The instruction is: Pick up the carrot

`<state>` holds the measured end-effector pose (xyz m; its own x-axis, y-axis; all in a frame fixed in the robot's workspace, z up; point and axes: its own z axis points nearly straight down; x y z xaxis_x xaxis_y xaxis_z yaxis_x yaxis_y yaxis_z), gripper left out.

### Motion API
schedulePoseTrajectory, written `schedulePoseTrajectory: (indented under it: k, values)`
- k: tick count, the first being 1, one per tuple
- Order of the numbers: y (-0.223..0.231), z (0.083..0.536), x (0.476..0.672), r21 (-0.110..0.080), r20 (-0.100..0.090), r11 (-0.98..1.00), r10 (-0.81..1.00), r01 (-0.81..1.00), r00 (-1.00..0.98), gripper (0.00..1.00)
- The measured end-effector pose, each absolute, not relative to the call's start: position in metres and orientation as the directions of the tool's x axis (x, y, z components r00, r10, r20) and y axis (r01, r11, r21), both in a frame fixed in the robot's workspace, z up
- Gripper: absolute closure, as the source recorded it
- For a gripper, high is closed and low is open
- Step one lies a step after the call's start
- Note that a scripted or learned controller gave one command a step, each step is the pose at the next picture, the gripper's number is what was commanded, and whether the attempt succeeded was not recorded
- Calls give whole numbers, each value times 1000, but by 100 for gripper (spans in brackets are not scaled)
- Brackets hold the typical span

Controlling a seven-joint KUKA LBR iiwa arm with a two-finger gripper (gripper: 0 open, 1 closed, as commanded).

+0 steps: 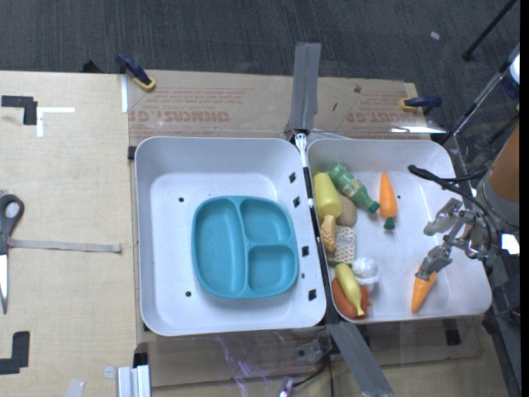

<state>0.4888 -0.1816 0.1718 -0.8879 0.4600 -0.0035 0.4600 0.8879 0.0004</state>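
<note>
the arm is mostly cut off at the right edge, so just its wrist and the gripper [440, 253] reach into the right bin [463, 308]. the fingers [431, 263] are small and dark against the clutter of cables, and i cannot tell how far apart they stand or whether anything sits between them. they point down and left, their tips right at the top of the lower carrot [422, 291], which lies tilted near the bin's front right corner; whether they touch it is hard to make out.

there are two carrots in that bin. the second, upper carrot [387, 197] lies near the back, tip toward the rear wall, green end toward the front.

along the bin's left wall a pile is packed tight: one green bottle [354, 188], one yellow piece [326, 193], one brown rounded piece [347, 213], one waffle-like piece [345, 243], one small white item [364, 270], and a yellow and red-orange pair [350, 293] at the front. several overlap, so their shapes are only partly readable.

the left bin [157, 296] holds one teal divided plate [245, 246] with three compartments.

on the bench, one pair of scissors [7, 222] is cut off at the left edge.
</note>
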Motion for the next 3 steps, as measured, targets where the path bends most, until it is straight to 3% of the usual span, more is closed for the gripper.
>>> schedulePoseTrajectory:
  k: [1, 2, 3]
  values:
    - [-166, 92, 483, 1, -3, 854, 520, 520, -854, 0]
    - [-166, 101, 485, 1, -8, 856, 518, 518, -856, 100]
    - [-125, 160, 488, 2, -4, 697, 717, 717, -697, 100]
